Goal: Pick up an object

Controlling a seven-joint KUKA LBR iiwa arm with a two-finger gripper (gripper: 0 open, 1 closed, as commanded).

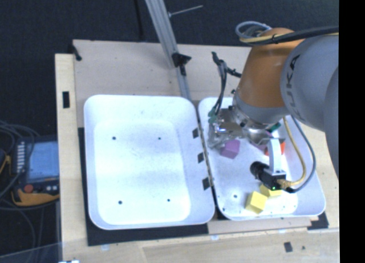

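My gripper [219,134] is low over the left part of the right bin [311,202], close to the wall it shares with the left bin. A purple block [230,150] lies right by the gripper's tip, just below and to its right, touching it or nearly so. I cannot tell whether the block is held. A yellow block [256,201] rests near the right bin's front edge. The orange wrist and grey arm hide the bin's back and right part.
The left bin [100,113] sits beside the right one. A small yellow piece [269,190] lies just behind the yellow block. Something red and white [279,148] shows under the arm. A slanted metal rail [162,22] stands behind the bins.
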